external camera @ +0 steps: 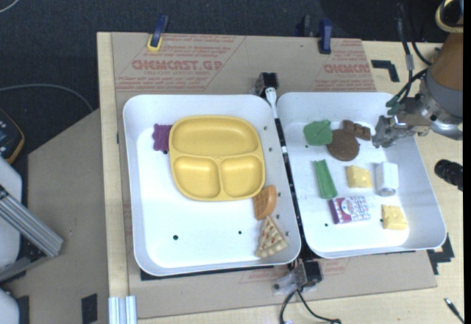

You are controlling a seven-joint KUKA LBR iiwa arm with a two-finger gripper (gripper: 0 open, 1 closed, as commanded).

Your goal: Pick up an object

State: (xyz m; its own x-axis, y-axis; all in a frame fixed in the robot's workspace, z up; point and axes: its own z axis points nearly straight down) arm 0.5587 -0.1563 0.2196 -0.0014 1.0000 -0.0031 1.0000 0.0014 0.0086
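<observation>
Our claw [384, 135] hangs over the right bin's [430, 190] far right part; we cannot tell its state. Just beside it lie brown pieces [346, 140]; a grey can [385, 177] sits nearer the front edge.

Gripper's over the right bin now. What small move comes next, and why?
Probably ease straight down a little. The gripper hangs over the right bin, just right of the brown round piece and above the white cylinder. I can't tell its height, so descend slowly toward the nearest piece.
</observation>
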